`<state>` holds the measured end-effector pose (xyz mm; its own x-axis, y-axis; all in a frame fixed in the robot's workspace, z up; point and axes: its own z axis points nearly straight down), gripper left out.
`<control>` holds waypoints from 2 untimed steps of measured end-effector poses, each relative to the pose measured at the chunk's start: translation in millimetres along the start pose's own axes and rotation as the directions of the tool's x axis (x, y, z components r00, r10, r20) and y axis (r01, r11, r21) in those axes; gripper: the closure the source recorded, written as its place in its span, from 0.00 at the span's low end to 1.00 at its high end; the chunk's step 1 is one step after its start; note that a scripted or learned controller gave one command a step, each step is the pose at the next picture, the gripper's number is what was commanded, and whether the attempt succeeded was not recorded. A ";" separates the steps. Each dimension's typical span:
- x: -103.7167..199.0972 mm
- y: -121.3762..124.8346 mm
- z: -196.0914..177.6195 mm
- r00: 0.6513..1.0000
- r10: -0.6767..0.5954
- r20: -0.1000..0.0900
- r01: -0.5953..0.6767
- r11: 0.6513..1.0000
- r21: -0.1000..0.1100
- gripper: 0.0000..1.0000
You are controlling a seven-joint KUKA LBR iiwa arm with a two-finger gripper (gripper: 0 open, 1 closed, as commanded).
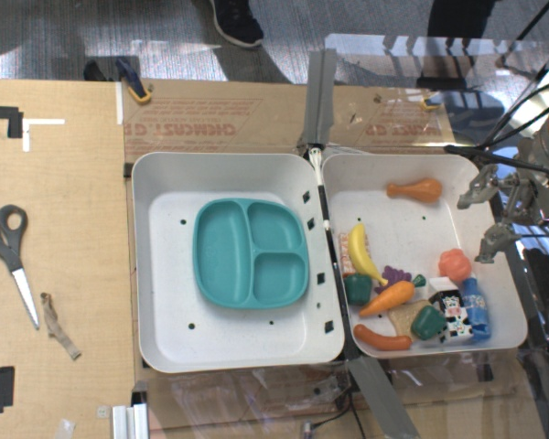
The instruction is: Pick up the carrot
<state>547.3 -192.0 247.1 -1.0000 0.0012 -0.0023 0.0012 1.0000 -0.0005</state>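
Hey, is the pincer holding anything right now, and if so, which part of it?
Nothing is held. The pincer hangs at the right bin's right edge, with nothing between its fingers. The carrot lies in that bin, apart from it.

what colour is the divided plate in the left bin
Teal, seen clearly in the camera view: the divided plate sits in the left bin.

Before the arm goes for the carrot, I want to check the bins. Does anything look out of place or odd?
Nothing looks spilled or broken. The carrot lies tilted in a crowded heap in the right bin, touching the banana and green pepper. The teal tray sits slightly askew in the left bin.
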 end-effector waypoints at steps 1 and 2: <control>-3.2 85.8 104.4 0.997 0.071 -0.001 -0.071 0.997 -0.001 0.00; 62.6 88.9 152.8 0.999 0.054 0.010 -0.054 0.999 0.001 0.00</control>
<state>485.2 -103.1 94.1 -0.9984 0.0547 -0.0121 0.0547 0.9985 -0.0011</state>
